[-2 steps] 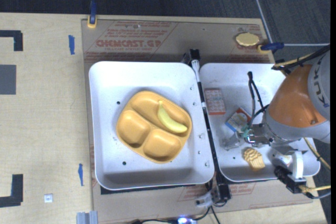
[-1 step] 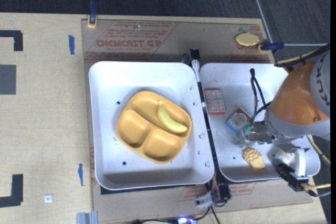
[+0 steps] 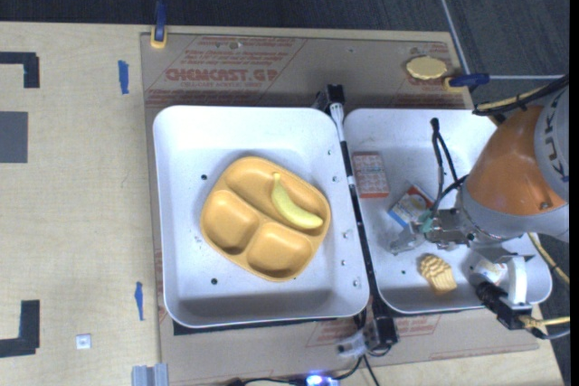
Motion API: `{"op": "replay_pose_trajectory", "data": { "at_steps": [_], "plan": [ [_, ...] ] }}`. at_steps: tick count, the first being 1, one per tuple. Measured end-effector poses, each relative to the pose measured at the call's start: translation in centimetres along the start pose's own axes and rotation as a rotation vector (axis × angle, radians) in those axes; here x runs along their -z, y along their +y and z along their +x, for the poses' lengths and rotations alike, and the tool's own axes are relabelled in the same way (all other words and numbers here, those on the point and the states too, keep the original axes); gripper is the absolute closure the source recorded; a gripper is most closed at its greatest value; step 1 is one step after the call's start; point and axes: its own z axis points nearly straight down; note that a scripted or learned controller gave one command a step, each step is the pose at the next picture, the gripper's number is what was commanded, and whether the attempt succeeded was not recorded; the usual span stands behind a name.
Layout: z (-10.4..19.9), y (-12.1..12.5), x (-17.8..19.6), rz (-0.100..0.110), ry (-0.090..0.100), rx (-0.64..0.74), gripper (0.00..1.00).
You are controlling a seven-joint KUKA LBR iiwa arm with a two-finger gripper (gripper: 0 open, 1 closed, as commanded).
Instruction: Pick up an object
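We see claw low in right bin over small packets, positioned to grasp; finger state we cannot tell. Banana sits in yellow tray, left bin.

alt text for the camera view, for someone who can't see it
A grey and orange robot arm reaches into the right white bin, its gripper low among small items, beside a tan toy. The left white bin holds a yellow divided plate with a banana.
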Motion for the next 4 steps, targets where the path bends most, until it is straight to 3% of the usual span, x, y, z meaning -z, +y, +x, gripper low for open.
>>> {"op": "replay_pose_trajectory", "data": {
  "at_steps": [1, 2, 3, 4],
  "plan": [
    [0.8, -0.2, -1.1, 0.006, 0.0, -0.001, 0.0],
    [0.8, 0.0, 0.0, 0.0, -0.001, -0.001, 1.0],
    [0.8, 0.0, 0.0, 0.0, -0.001, -0.001, 0.0],
    [1.0, -0.2, -1.1, 0.007, 0.002, 0.0, 0.0]
  ]
}}
